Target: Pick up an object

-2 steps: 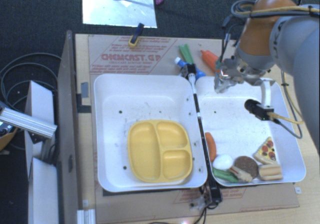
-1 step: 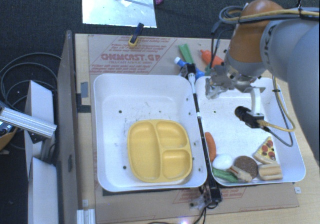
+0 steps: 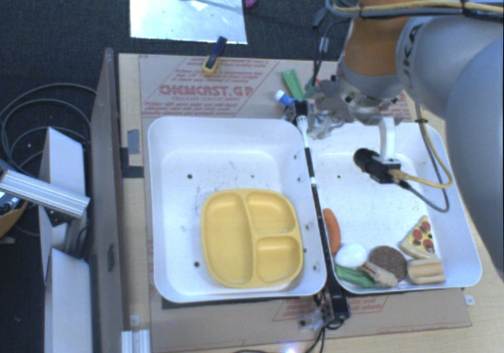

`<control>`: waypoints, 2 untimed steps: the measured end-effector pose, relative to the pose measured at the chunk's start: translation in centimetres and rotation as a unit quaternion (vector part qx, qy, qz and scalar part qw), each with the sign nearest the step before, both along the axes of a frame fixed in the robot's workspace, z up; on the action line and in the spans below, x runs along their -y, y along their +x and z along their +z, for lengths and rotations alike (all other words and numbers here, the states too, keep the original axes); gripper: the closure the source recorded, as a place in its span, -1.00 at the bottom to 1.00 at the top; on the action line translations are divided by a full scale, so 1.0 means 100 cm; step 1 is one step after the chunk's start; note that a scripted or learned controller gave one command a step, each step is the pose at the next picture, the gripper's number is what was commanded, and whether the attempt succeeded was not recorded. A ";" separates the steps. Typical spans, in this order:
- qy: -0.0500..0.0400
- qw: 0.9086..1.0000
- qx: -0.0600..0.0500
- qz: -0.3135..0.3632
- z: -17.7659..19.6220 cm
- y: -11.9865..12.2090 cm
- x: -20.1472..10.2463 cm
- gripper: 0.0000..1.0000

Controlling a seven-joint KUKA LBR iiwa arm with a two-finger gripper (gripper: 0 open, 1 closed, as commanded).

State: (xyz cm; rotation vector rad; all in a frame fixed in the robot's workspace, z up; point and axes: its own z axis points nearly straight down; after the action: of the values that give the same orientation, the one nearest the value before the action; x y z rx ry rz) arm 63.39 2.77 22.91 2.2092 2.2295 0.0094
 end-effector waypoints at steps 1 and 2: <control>-0.002 1.000 -0.003 -0.004 -0.041 0.018 0.019 1.00; -0.001 1.000 0.000 -0.003 -0.022 0.036 0.026 1.00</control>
State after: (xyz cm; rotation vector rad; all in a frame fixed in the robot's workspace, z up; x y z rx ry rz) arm 66.99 0.21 20.75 2.2145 2.2229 0.0059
